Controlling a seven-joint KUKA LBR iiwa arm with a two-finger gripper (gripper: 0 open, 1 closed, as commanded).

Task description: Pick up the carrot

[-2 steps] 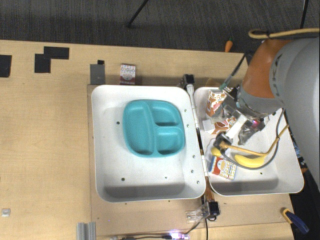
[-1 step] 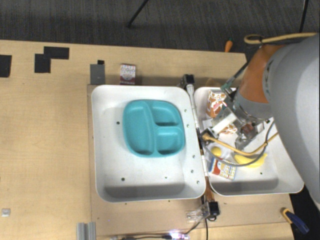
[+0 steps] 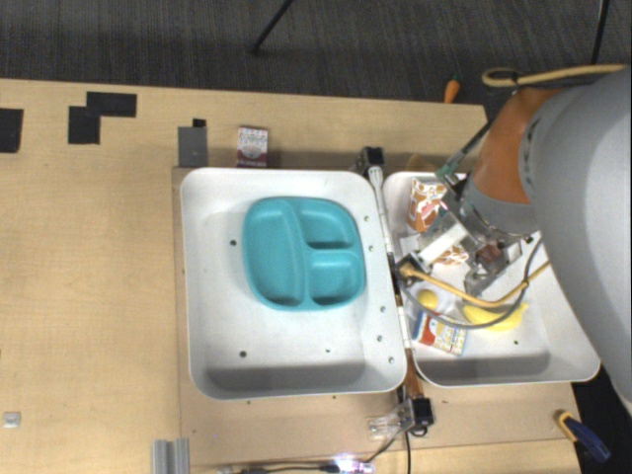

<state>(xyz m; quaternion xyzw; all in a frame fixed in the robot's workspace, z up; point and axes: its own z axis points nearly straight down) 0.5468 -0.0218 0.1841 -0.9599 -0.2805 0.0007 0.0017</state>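
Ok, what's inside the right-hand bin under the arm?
In the right bin, a yellow item, a red-and-white packet and brown-printed packets lie in a pile. The arm covers the rest, so I cannot pick out a carrot.

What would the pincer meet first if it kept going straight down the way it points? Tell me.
Probably the clutter in the right bin: the pincer points down over the yellow item and small packets. The yellow item looks first in line, though depth is hard to judge from this slanted view.
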